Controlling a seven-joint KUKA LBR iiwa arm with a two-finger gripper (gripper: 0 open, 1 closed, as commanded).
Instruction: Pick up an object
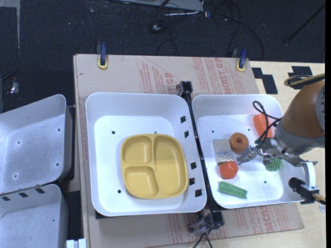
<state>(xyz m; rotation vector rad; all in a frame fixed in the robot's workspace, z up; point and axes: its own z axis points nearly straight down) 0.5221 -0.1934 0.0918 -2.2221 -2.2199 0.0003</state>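
At the near edge of the right bin (207,138) lies a green pod (232,190), flat on the floor. Just beyond it sits a small red tomato (228,169), and beside that, toward the far side, a speckled grey sponge (222,150) touches a brown doughnut (239,142). The gripper (249,155) hangs low just right of the tomato; its fingers look slightly apart with nothing between them. A green knobbly ball (273,164) sits under the wrist, and an orange carrot (260,124) lies farther back. The left bin (103,112) holds a yellow divided plate (154,166).
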